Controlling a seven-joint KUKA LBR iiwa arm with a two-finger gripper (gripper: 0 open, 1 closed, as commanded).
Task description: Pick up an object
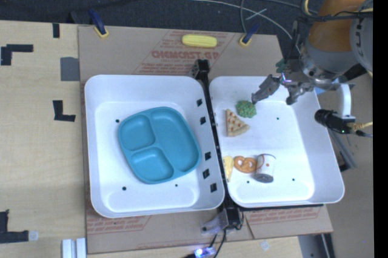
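The gripper (pixel 280 92) is seen spread open over the right bin (pixel 303 148), with one finger (pixel 264 93) slanting down toward the broccoli floret (pixel 245 109) and the other (pixel 295 95) set well apart from it; nothing is held between them. The first fingertip is placed just beside the floret, though contact cannot be made out. The floret lies in the upper part of the right bin. Just below it a pizza slice (pixel 235 122) is laid. Further below the floret, near the bin's front, a pretzel (pixel 245 163) and a small can (pixel 265 168) are found side by side, and a yellowish piece (pixel 227 166) is partly hidden at the bin wall. Left of the floret, across the divider, a blue sectioned plate (pixel 159 144) is set in the left bin (pixel 100 129). Above the floret, beyond the bins, a yellow banana-like object (pixel 199 40) rests on cardboard (pixel 151 51). The arm (pixel 339 14) is cut off at the frame's right edge.
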